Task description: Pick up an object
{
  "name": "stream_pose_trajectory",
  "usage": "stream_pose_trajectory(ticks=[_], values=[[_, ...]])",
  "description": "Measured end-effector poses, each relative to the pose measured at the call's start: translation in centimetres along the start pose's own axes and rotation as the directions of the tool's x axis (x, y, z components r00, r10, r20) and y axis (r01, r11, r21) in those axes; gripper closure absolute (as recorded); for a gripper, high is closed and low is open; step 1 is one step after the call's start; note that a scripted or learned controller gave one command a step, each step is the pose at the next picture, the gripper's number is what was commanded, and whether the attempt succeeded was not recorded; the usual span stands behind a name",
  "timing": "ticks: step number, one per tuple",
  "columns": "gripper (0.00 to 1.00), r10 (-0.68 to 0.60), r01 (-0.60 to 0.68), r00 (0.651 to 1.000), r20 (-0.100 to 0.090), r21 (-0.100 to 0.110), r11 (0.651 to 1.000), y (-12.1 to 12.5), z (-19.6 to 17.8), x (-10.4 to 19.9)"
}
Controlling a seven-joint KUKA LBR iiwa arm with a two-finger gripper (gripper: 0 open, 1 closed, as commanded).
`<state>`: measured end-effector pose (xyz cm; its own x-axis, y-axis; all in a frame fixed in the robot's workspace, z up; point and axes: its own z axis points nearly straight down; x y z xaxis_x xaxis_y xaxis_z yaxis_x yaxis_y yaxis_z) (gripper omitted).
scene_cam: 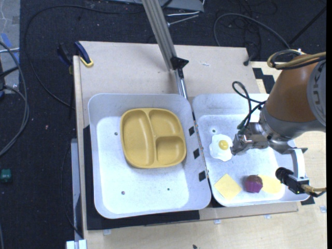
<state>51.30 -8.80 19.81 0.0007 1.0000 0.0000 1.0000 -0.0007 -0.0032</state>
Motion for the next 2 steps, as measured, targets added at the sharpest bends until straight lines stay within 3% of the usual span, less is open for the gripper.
stream_pose_trajectory(ticks=[2], values=[[1.0,-0.008,0.008,1.0,-0.001,-0.004,1.0,0.9,-2.2,9.2]])
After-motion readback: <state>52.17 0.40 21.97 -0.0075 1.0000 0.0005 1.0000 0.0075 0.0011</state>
